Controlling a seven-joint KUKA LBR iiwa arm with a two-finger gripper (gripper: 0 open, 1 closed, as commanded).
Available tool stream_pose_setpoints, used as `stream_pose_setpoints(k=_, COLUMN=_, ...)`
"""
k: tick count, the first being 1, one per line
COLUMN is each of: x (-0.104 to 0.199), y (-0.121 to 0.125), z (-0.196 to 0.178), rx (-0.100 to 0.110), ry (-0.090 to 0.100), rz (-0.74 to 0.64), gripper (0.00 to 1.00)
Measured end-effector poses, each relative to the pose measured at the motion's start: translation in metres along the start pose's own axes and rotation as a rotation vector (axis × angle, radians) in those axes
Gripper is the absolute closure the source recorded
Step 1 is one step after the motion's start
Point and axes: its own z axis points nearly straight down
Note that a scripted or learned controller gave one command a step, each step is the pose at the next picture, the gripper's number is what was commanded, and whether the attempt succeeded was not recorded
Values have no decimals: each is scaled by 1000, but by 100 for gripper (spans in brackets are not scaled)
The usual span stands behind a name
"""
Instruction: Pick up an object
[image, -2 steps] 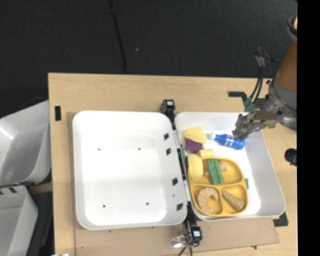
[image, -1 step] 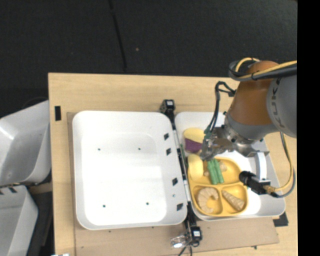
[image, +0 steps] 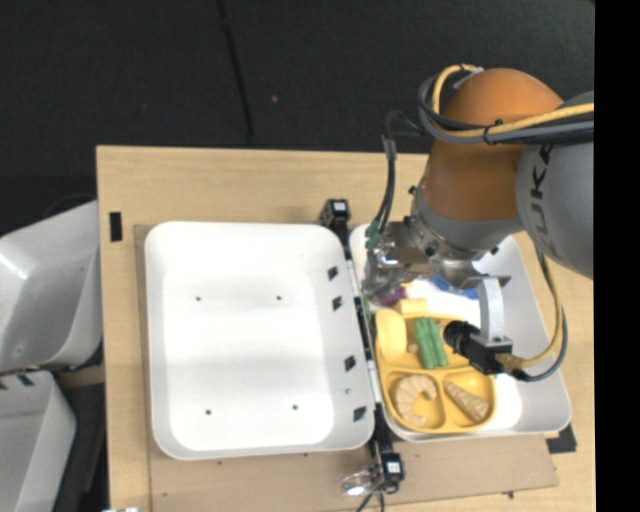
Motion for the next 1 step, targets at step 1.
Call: stream_pose_setpoints(k=1, x=39, y=-38, z=-148, rx=-9, ry=1, rz=4, gripper=100)
